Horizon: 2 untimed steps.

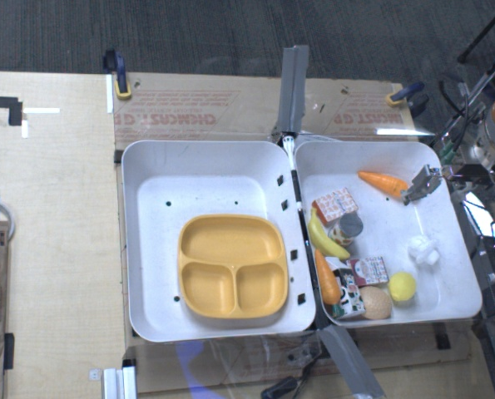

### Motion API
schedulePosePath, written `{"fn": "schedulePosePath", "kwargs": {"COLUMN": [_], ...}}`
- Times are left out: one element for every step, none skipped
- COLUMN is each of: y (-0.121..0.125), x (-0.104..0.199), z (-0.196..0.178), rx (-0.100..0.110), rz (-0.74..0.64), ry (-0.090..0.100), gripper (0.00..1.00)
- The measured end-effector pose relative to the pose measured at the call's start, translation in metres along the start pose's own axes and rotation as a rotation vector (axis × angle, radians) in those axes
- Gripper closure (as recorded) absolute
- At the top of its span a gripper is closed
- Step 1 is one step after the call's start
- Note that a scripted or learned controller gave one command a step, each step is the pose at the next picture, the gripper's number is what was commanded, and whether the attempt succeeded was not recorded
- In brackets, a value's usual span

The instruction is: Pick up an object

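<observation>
The left bin sits at the centre of the frame and holds a yellow three-compartment tray, lying flat in its lower half. Just right of it, the right bin carries the loose objects. Along its left wall a banana lies lengthwise, with an orange carrot below it, running down toward the bottom edge. Beside the banana stands a small red-and-white carton, and touching it on the lower right is a dark grey can. Lower down lie a second small carton, a dark printed packet and a tan round item (possibly a bread roll, hard to tell). A yellow ball rests just right of these, and a small white object lies above it. In the bin's upper right part a second carrot lies at a slant. The gripper hangs at that carrot's right tip, its fingers slightly parted with nothing visibly between them.
</observation>
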<state>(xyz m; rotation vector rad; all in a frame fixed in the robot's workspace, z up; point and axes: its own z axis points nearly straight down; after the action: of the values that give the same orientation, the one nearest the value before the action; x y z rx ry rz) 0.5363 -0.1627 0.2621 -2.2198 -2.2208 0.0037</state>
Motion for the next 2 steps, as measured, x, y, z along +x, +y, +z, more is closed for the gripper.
{"fn": "schedulePosePath", "kwargs": {"y": [0.002,0.046], "x": [-0.035,-0.059], "z": [0.03,0.104], "rx": [0.0,-0.002], "rz": [-0.135,-0.341], "ry": [0.001,0.0], "gripper": [0.0,0.0]}}
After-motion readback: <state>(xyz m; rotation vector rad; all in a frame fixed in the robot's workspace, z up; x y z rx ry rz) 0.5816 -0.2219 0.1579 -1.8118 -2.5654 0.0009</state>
